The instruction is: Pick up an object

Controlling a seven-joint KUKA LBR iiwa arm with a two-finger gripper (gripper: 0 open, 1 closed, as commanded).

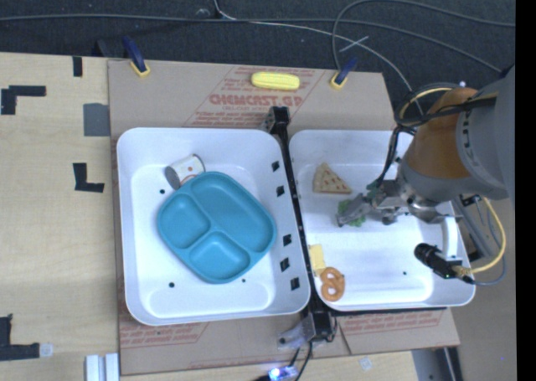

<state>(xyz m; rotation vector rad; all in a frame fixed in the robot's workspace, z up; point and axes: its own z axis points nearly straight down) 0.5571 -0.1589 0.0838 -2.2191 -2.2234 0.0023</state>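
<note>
Bench (50, 229): pale wood top with black marks, left of the cardboard sheet
Cardboard sheet (209, 99): brown, printed in red, flat on the bench; both bins rest on it
Left bin (138, 203): white, shallow, on the sheet's left half
Right bin (377, 291): white, shallow, touching the left bin's right side
Clamps (134, 57): two, blue and yellow, at the sheet's far edge
Yellow object (275, 80): long, lying on the sheet beyond the bins, between the clamps
</note>
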